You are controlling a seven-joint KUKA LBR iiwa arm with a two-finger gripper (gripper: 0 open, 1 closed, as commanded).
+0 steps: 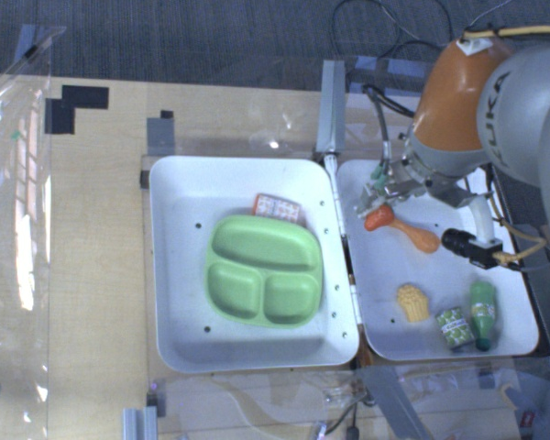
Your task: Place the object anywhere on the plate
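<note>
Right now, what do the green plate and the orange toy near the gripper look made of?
Plate: probably moulded plastic, matte pale green, with three smooth rounded compartments and soft highlights. Orange toy: likely plastic or rubbery, slightly glossy, a red-orange bulb tapering to an orange handle; too small to tell which.

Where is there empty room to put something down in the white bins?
The green plate has three bare compartments. Left bin: bare floor left of the plate. Right bin: bare between carrot and corn; crowded by can and bottle.

Plate (264, 269) in left bin (174, 337) (box (278, 208) behind it).
</note>
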